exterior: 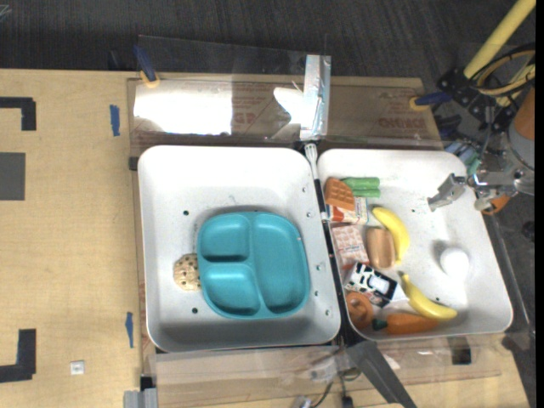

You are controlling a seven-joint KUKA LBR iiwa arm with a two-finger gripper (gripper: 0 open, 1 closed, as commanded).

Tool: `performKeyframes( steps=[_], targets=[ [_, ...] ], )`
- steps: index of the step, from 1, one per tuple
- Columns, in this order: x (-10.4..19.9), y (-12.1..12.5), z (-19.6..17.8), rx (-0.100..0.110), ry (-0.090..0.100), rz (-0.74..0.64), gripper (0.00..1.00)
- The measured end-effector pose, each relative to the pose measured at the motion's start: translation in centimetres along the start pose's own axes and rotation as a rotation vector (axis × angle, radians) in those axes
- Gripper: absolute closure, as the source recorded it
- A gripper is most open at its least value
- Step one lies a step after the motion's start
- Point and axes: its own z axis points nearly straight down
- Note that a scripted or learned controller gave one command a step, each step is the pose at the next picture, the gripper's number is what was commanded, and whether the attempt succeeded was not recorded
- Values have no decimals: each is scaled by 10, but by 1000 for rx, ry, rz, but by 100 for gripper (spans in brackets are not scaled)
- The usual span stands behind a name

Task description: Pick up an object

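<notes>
Bottom of frame: pale wooden counter (68, 228) with black tape marks at left. Teal divided tray (252, 263) in the left bin (170, 177), cookie (186, 271) touching it. Right bin (476, 304): carrot (412, 321), two bananas (391, 229), white egg (453, 260). Gripper (459, 192) at its upper right edge, holding nothing; spread unclear. Dark carpet (255, 15) beyond.

One fixed cam above the table (68, 228), looking down at a slant, mid-range. Left bin (161, 177) and right bin (476, 253) both in frame; floor along the top.
</notes>
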Motion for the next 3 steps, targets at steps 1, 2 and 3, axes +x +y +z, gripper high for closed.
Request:
performKeyframes(
  steps=[1, 2, 3],
  targets=[
    [59, 6, 105, -8, -2, 21, 0],
    [59, 7, 93, -11, -3, 22, 100],
    [153, 34, 2, -12, 2, -34, 100]
  ],
)
